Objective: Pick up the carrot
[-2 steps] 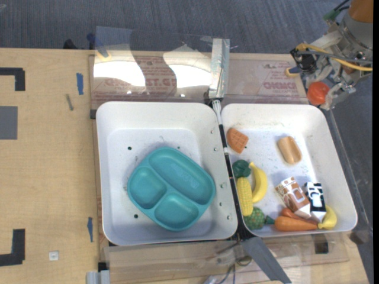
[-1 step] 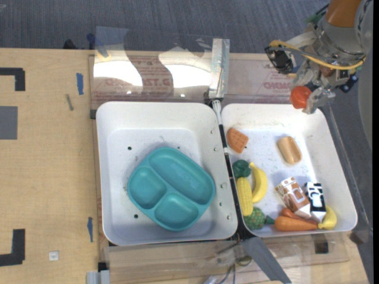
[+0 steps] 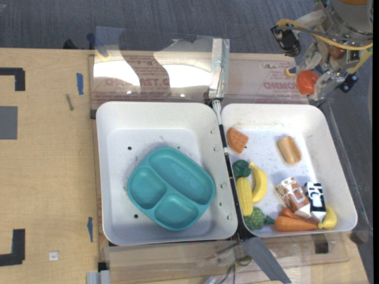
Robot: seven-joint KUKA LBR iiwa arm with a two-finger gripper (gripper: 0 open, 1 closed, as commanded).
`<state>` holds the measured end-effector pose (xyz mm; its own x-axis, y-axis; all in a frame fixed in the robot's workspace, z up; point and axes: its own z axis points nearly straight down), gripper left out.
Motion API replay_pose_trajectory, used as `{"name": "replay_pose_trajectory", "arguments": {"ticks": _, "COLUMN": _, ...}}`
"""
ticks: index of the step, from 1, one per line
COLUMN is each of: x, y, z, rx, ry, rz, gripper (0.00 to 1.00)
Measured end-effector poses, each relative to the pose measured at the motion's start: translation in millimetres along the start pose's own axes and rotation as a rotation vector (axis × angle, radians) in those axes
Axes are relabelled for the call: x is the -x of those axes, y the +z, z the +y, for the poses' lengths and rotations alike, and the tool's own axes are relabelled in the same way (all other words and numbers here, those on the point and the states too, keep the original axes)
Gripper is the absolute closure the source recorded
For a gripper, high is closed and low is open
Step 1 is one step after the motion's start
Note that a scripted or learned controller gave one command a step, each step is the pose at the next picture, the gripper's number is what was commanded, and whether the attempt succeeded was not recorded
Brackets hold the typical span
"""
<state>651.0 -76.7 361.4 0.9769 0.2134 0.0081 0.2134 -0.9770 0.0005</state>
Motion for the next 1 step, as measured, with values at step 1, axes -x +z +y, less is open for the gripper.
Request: {"name": "replay_pose_trajectory", "arguments": {"ticks": 1, "x": 53.3, "y": 59.9, "z": 33.2, "rx": -0.003, "ry": -0.063, "rz": -0.016, "gripper": 1.0}}
